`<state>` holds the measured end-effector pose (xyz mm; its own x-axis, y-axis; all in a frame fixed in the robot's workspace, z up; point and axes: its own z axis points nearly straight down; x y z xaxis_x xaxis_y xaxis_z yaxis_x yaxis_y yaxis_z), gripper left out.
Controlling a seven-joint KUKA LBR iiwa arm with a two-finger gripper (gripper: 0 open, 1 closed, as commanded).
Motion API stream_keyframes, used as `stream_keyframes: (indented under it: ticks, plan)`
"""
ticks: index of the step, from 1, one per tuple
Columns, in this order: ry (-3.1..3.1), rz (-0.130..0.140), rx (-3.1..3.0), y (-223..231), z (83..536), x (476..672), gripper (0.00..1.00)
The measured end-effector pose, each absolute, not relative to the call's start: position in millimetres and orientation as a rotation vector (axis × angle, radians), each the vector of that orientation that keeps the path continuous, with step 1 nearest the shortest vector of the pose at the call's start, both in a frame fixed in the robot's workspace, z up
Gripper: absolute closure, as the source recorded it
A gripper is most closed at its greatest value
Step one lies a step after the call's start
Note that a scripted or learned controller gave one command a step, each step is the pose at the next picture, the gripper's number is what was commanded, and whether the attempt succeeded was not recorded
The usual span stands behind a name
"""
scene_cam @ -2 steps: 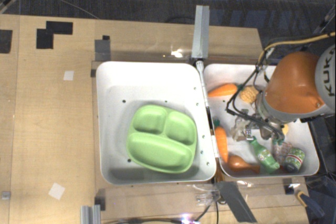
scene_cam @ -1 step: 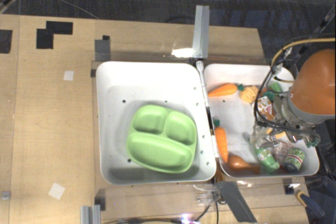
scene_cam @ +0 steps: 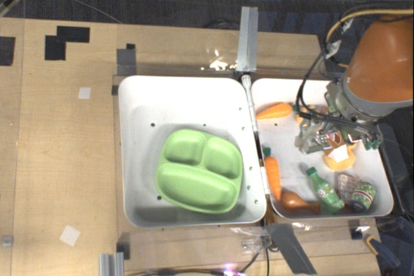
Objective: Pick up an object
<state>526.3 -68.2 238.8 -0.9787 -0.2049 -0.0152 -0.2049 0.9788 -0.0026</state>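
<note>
Brown object (scene_cam: 299, 201) lies well below jaws (scene_cam: 318, 139); green bottle (scene_cam: 325, 190) between.

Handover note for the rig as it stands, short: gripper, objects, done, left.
Gripper: low over the right bin, upper middle; finger state cannot be read, nothing seen held.
Right bin: one carrot near the top left, a second carrot along the left wall, a brown piece at the bottom, a green bottle beside it, a crumpled packet at lower right, a yellow-and-white item just below the gripper.
Left bin: green divided tray.
Done: arm is over the objects.
Left: grasp and lift one, likely the yellow-and-white item.
</note>
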Motion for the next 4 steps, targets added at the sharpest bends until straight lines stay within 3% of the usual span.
stream_keyframes:
  ticks: [1,2,3,4]
  plan:
    - [2.998,-0.007,-0.891,-87.7,91.7,519.9,1.0]
    - [2.819,-0.011,-1.363,-178.4,231.7,547.1,1.0]
    - [2.763,-0.012,-1.473,-162.8,92.3,528.5,1.0]
    - [2.544,-0.012,-1.826,-143.5,220.6,557.3,1.0]
